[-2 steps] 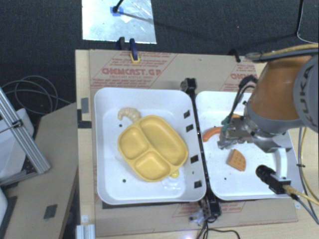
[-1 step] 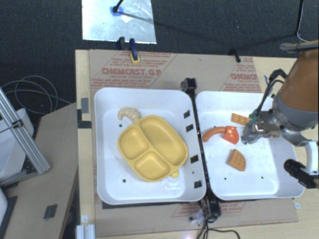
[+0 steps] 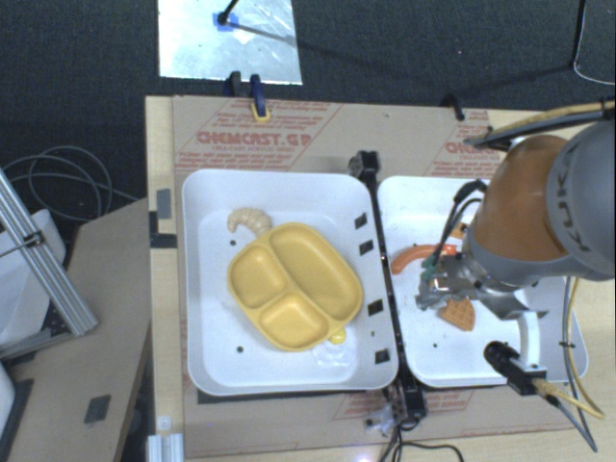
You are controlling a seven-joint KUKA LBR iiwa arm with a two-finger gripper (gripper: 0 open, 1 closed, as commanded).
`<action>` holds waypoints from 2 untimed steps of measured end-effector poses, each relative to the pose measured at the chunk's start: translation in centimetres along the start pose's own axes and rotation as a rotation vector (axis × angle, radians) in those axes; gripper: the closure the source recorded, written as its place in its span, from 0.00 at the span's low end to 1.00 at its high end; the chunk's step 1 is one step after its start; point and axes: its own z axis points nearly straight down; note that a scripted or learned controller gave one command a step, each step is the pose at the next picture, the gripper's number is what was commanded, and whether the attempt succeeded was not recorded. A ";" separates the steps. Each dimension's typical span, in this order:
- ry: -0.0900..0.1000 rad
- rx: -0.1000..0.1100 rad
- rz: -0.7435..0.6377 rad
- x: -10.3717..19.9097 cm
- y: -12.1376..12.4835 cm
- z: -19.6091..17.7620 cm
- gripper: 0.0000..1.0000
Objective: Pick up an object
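Observation:
My gripper (image 3: 438,287) reaches down into the right bin (image 3: 416,354) from the right, its tip just above the bin floor. An orange-red carrot-like piece (image 3: 412,256) lies just up and left of the tip. A tan waffle-patterned piece (image 3: 459,315) lies just below and right of it, partly under the wrist. Nothing shows between the fingers. In the left bin (image 3: 207,258) sit a yellow divided plate (image 3: 294,284), a pale croissant-like piece (image 3: 249,220) above its top left, and a small yellow bit (image 3: 337,336) at its lower right.
A black divider with clips (image 3: 377,258) runs between the two bins. The grey and orange arm (image 3: 534,210) covers the right half of the right bin. A shiny square sheet (image 3: 229,27) lies beyond the bench at the top.

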 end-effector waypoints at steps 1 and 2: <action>-0.002 -0.009 0.003 -0.2 0.1 -0.5 0.00; -0.004 -0.018 0.008 -7.7 0.5 9.5 0.00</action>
